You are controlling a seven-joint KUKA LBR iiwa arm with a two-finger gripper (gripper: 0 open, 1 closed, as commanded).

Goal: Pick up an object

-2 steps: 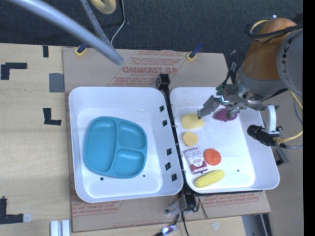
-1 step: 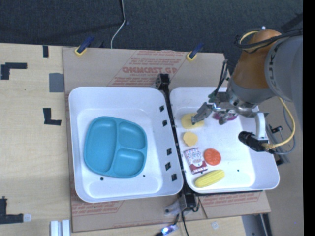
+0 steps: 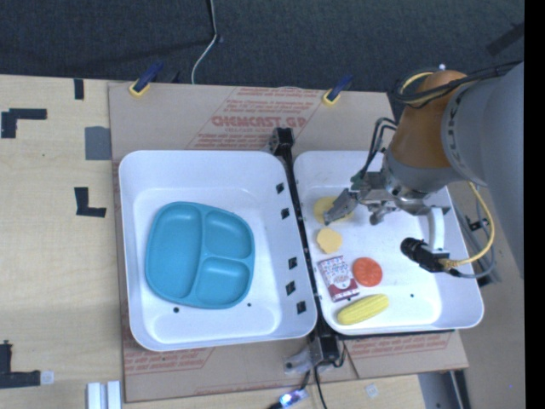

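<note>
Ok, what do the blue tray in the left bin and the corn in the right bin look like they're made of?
Blue tray: looks like moulded plastic, smooth and slightly matte; even colour, rounded compartment ridges. Corn: likely toy plastic or rubber; uniform yellow with a soft sheen, but too small to tell which. Both bins, such as the left bin, look like glossy white plastic.

Beneath me, a light wooden bench top (image 3: 51,254) carries black tape marks (image 3: 85,203) and a brown printed cardboard sheet (image 3: 247,122) held by blue-and-yellow clamps (image 3: 145,79). Behind it lies dark grey carpet (image 3: 102,15), crossed by a thin white cable (image 3: 207,45).
</note>
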